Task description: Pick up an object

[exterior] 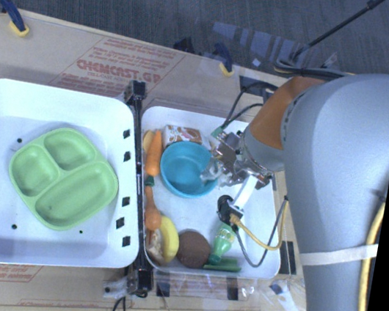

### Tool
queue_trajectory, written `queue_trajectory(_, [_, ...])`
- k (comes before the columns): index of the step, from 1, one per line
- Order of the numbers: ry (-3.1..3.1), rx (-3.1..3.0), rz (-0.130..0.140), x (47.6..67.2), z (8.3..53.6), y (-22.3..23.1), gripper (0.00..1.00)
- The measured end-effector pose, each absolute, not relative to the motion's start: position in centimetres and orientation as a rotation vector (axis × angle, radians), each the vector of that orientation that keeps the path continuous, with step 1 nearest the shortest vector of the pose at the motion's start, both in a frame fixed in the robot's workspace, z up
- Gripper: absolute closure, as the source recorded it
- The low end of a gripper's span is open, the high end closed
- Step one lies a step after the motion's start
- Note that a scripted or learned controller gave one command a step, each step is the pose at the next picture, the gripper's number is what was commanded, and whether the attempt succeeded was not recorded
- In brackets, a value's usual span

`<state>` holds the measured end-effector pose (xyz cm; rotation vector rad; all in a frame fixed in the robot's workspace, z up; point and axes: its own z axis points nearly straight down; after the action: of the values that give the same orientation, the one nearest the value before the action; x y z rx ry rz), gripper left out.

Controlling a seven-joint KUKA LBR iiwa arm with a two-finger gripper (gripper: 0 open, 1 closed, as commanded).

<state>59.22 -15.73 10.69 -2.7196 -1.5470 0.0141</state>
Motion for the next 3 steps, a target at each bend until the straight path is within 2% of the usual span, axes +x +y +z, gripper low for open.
queue_trajectory(1, [-1.603,-2.646,0.097,64.4,9.3,-17.4,1.0])
queue_trajectory(2, [-1.604,-2.653,0.093,64.5,9.2,-17.5,0.0])
queue_trajectory(3, [-1.601,-2.705,0.11,64.4,9.3,-13.5,0.0])
